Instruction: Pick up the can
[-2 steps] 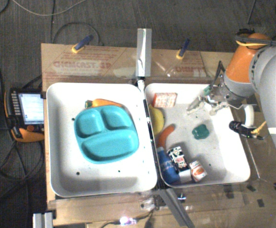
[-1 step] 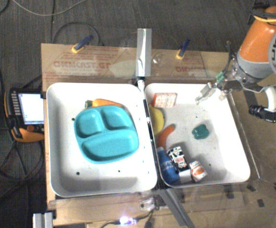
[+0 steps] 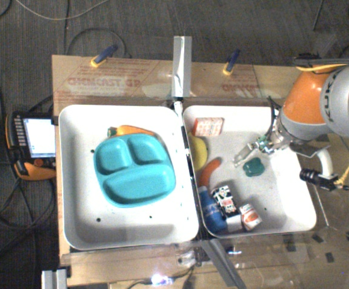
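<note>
Hand far from the can
Your hand (image 3: 247, 155) hangs spread wide, holding nothing, mid right bin (image 3: 295, 221). The can (image 3: 250, 217) lies by the front edge; drop straight over it, then squeeze.

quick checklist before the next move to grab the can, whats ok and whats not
1. Can located: can lies on its side near the front of the right bin: ok.
2. Hand over the can: hand is farther back, beside the teal object: not ok.
3. Hand free of any object: cannot tell.
4. Room around the can: black and white carton lies touching or nearly touching it: not ok.
5. Arm's path to the can: bare bin floor on its right: ok.
</note>
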Controlling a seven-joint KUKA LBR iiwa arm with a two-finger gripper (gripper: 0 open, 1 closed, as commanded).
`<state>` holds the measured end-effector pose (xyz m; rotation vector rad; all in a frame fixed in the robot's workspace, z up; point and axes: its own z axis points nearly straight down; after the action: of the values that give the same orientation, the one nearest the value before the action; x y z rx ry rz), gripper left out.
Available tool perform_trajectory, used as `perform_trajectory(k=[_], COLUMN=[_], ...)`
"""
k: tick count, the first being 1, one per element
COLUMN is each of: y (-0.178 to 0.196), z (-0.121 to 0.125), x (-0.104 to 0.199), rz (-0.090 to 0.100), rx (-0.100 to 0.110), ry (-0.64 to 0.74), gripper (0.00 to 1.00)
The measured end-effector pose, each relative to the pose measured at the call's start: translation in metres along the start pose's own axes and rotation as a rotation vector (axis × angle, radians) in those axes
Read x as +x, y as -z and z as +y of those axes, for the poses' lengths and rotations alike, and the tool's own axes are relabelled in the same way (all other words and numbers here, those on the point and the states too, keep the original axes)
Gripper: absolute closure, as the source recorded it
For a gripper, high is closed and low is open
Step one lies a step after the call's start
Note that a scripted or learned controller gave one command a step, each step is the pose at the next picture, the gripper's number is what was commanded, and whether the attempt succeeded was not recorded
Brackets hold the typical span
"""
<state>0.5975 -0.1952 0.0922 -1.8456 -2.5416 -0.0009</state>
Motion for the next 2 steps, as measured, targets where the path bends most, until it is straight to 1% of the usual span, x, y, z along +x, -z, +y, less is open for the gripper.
perform_trajectory(k=[1, 2], y=[-0.003, -0.002], z=[0.049, 0.063], x=[-0.034, -0.035], rz=[-0.002, 0.011], rx=[-0.003, 0.012], ry=[0.093, 0.042], gripper=[0.0, 0.0])
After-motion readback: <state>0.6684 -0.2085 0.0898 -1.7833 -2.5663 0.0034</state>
